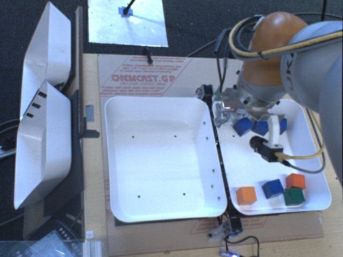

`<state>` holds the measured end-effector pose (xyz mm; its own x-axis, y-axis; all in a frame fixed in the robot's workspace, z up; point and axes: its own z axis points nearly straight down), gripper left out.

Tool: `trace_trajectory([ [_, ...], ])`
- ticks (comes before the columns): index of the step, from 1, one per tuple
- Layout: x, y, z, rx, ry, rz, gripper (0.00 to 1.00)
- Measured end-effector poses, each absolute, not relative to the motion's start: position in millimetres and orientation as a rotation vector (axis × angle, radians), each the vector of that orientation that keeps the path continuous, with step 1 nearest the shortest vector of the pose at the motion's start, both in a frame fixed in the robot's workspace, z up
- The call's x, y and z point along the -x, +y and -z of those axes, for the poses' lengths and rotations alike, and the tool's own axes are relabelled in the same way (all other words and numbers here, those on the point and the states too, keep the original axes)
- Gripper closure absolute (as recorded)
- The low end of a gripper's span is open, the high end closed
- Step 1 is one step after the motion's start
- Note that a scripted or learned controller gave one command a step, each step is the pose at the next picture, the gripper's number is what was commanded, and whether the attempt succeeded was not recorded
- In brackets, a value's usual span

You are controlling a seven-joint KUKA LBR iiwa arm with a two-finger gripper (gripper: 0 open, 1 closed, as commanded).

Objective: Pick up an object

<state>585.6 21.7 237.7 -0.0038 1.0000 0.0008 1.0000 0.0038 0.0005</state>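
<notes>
My gripper [221, 113] hangs low at the far left corner of the right bin [316, 159], close to the wall shared with the left bin [115, 159]. Just right of it lie three blue blocks [243, 126], [261, 127], [282, 125], partly covered by the wrist. Near the front of the right bin sit an orange block [246, 195], a blue block [273, 188], a red-orange block [295, 181] and a green block [293, 197]. Nothing visibly hangs from the gripper.
The grey arm with its orange band [276, 33] covers the right bin's far side. A black fitting on a yellow cable [263, 146] hangs over the bin's middle. White trays [43, 116] lean at the far left. A metal plate [127, 15] lies behind the bench.
</notes>
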Motion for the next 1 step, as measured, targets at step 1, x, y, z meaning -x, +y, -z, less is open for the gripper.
trace_trajectory([
  [1, -595.9, 70.4, -243.5, 2.216, -2.227, 0.003, 1.00],
])
